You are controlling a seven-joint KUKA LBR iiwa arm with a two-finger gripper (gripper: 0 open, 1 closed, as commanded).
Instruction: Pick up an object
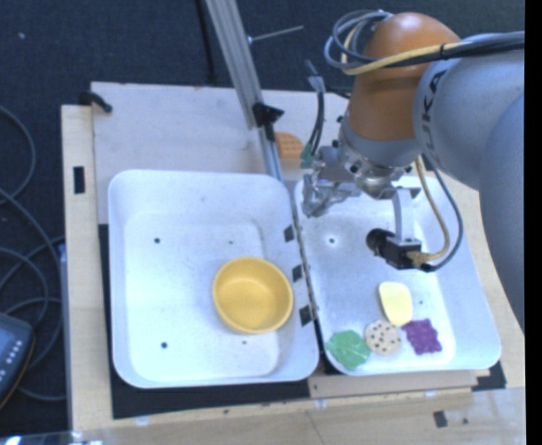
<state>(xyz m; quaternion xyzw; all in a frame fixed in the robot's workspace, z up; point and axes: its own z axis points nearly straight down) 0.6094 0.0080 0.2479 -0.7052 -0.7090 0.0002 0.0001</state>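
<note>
The gripper hangs over the right bin's far left corner; finger state cannot be told. Candidates — yellow piece, cookie, purple piece, green piece — cluster near the front. Travel there first, then descend squarely over one.

bowl: showing yellow
bins: showing white
green piece: green
cookie: tan, dark dots
purple piece: purple
wrist band: orange

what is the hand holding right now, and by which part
Nothing that can be seen: the hand hangs over the far end of the right bin, well away from the small items lying at its near end.
</note>
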